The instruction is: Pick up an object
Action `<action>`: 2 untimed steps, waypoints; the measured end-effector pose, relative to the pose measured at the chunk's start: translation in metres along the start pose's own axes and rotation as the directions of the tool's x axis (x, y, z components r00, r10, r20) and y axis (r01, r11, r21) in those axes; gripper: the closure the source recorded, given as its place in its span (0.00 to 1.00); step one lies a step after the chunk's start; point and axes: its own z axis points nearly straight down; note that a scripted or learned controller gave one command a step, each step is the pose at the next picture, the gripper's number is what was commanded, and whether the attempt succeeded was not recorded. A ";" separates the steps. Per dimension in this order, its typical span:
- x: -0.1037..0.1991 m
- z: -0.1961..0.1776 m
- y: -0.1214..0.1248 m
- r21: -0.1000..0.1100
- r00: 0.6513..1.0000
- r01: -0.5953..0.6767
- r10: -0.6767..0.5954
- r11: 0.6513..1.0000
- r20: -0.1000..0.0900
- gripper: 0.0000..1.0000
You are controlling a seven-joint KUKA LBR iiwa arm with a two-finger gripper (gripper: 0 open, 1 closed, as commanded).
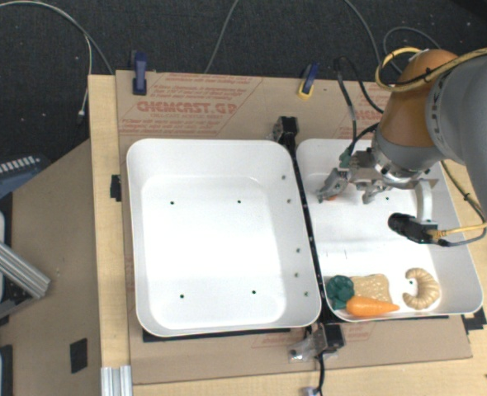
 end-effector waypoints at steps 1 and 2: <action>0.006 -0.018 -0.017 0.000 1.000 0.000 0.000 1.000 0.000 0.00; 0.047 -0.079 -0.076 -0.005 1.000 0.002 -0.002 1.000 -0.001 0.00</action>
